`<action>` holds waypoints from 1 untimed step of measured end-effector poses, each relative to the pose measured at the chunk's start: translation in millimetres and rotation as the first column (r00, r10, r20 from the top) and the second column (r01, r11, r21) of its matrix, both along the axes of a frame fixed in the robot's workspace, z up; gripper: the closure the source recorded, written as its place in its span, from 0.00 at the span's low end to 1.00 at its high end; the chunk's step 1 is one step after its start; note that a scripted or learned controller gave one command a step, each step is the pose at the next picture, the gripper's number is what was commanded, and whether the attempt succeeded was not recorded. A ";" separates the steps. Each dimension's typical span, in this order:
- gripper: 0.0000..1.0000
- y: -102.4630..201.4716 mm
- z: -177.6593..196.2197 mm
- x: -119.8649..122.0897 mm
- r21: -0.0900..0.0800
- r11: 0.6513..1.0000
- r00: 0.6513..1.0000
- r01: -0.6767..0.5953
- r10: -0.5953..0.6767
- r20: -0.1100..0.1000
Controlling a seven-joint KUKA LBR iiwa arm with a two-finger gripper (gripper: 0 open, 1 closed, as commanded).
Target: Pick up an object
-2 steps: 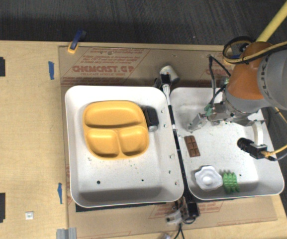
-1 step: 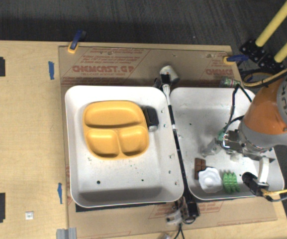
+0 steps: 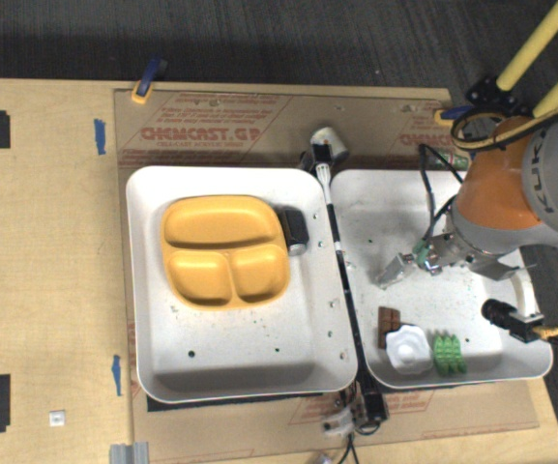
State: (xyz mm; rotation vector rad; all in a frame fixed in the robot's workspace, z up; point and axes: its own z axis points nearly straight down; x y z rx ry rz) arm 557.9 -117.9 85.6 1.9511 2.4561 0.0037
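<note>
Though my gripper (image 3: 395,271) blurs mid-right, finger state unclear, I see a yellow tray (image 3: 225,249) filling the left bin (image 3: 153,356).

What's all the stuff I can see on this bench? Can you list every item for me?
White bins: two, white, side by side on the bench.
Divided tray: one, yellow, upside down in the left bin.
Dark object: one, black, left bin, touching the tray's right edge.
Brown block: one, brown, right bin, near its front edge.
White object: one, white, right bin, beside the brown block.
Green brick: one, green, right bin, right of the white object.
Arm: one, grey with orange band, over the right bin.
Claw: one, metallic, low over the right bin's floor.
</note>
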 end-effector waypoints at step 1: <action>0.00 -11.9 35.7 -78.7 0.003 0.952 0.952 -0.306 0.306 -0.006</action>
